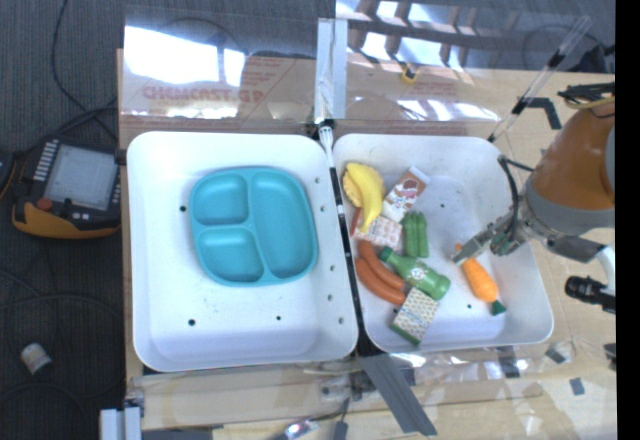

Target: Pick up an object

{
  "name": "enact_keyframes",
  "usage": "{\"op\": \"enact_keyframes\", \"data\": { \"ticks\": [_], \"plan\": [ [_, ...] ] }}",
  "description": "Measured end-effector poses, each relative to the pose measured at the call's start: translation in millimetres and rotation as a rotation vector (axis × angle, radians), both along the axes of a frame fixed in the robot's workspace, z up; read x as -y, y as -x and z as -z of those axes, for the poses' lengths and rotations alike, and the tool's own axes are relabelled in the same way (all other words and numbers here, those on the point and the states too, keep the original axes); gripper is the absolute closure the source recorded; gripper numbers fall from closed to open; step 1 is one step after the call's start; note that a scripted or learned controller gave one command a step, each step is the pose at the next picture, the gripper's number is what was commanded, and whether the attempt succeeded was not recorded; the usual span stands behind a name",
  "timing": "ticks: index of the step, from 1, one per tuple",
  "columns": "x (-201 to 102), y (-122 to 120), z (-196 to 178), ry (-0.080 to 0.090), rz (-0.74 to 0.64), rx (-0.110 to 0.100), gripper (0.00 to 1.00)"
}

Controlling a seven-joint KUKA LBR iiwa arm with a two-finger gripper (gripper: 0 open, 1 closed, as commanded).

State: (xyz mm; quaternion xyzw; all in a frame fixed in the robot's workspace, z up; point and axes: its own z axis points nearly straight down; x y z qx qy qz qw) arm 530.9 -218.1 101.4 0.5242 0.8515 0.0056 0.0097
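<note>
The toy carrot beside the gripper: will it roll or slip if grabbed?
The carrot looks tapered and smooth, so it may squirt out of a pinch near the tip. It lies flat and apart from the other toys, so a nudge would probably pivot or roll it. Likely light, hollow plastic.

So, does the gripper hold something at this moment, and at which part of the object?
Nothing is held. The gripper sits open in the right bin, just above the toy carrot, with no object between its fingers.
</note>
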Motion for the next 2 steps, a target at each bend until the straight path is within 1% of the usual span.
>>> {"op": "enact_keyframes", "data": {
  "ticks": [1,2],
  "plan": [
    [0.1,0.1,0.0,0.0,0.0,0.0,0.0],
    [-1.3,-0.9,-8.8,-0.002,-0.001,0.001,1.0]
  ]
}}
